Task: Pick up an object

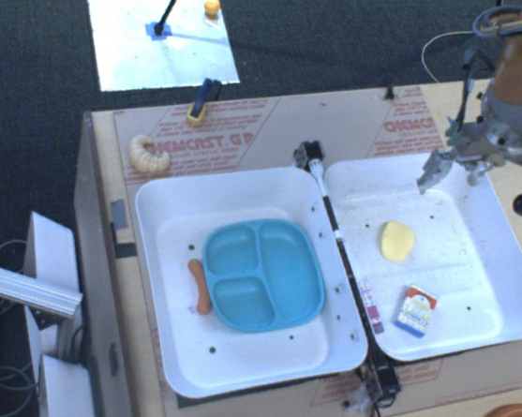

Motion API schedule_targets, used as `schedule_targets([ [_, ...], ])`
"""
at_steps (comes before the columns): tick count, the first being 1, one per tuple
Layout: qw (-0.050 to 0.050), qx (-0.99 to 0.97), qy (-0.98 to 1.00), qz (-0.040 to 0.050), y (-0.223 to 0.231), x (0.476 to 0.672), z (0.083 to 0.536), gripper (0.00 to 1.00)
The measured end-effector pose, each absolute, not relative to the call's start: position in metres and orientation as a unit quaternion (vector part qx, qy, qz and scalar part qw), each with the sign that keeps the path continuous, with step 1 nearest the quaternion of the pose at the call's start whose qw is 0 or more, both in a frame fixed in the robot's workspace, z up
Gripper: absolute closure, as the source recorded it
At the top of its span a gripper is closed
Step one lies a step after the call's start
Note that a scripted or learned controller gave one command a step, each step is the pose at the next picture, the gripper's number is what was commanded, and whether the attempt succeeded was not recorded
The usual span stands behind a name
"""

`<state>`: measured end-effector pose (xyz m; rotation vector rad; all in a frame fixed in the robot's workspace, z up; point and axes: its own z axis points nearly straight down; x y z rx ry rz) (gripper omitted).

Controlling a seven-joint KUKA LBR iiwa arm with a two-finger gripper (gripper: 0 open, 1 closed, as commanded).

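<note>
Overhead view of the desk (233, 131) with two white bins. The gripper (452, 168) hangs above the far right corner of the right bin (507, 248), its two fingers spread apart with nothing between them. Inside this bin lie a yellow rounded object (397, 240) near the centre and a small printed packet (415, 310) nearer the front edge, both well apart from the gripper. The left bin (168, 261) holds a blue divided plate (262, 274) with an orange sausage-shaped object (199, 287) just beside its left rim.
</note>
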<state>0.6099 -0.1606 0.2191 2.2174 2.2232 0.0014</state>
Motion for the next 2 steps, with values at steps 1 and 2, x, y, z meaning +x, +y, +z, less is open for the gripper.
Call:
schedule_targets([
  [1, 0.001, 0.706, 0.708, 0.0007, -0.116, 0.598, 0.084, 0.00],
  [2, 0.004, 0.706, 0.708, 0.0021, -0.118, 0.601, 0.097, 1.00],
])
